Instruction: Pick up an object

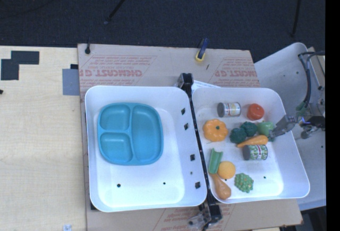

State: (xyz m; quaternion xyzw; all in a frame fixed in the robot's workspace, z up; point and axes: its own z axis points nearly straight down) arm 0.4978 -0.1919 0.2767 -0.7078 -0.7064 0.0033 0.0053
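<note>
1. Two white bins on the counter (pixel 42 134). Left bin (pixel 138 182) has a blue divided plate (pixel 130 133); right bin (pixel 287 171) has the toy food.
2. Right bin contents: small can (pixel 229 109) and red tomato (pixel 255 111) at the far side, orange pumpkin (pixel 215 130), broccoli (pixel 244 133), carrot (pixel 253 141), second can (pixel 256 152), green pod (pixel 214 161), orange ball (pixel 227 170), pear-like piece (pixel 221 188), green grapes (pixel 244 182).
3. Gripper (pixel 277 130) sits at the bin's right side, tip just beside a light green piece (pixel 265 128) next to the broccoli and carrot.
4. Fingers: too small and blurred, cannot tell if spread or pinching. Nothing visibly held.
5. Step judged: approach and grasp, not yet lifted.
6. To do it well: that middle cluster is tight, pieces touching. Better to centre over one item, drop straight, close on its narrow side.
7. Risk: the carrot or can gets nudged, or two pieces are caught at once. The tomato or far can stands more apart, an easier pick.
</note>
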